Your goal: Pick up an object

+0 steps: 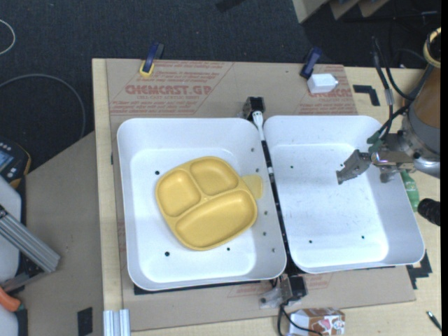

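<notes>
While nothing is gripped, the gripper [360, 165] is recorded above the right bin [336, 250], jaws apart and empty. One object is listed: a yellow divided plate [205, 203], three compartments, lying flat in the left bin [140, 187], well apart from the gripper. Judged stiff moulded plastic, light, smooth and likely slippery. A hold on the raised outer rim is advised, one finger placed inside a compartment.

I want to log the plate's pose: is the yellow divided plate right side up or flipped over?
Right side up. The yellow divided plate lies flat in the left bin, its three compartments facing upward.
</notes>
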{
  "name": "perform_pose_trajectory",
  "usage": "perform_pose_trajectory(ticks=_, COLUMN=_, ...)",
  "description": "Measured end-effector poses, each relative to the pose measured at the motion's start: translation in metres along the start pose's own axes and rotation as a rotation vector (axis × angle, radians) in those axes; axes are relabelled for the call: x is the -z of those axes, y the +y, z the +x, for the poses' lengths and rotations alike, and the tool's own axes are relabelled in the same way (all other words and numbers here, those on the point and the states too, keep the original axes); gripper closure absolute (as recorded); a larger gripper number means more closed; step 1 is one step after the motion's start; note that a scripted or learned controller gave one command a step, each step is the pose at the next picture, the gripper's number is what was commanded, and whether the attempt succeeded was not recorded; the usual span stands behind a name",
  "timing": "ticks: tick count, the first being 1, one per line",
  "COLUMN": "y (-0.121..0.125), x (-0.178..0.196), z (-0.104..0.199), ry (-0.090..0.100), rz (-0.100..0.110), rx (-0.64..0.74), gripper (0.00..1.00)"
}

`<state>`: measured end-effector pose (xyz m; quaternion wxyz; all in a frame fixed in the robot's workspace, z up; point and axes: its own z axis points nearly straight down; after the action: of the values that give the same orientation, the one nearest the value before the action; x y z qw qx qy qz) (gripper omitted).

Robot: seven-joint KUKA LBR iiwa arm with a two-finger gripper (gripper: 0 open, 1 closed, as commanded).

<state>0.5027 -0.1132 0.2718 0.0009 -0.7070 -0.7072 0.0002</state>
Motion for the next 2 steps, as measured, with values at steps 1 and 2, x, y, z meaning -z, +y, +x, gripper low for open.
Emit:
perform_pose_trajectory(ticks=1, y=-0.024, x=0.012, z=0.101, ry=0.004, rz=0.002, rx=0.011, gripper=0.00)
perform_pose_trajectory(ticks=2, y=-0.023, x=0.064, z=0.162, ry=0.001, rz=-0.008, rx=0.008, gripper=0.00)
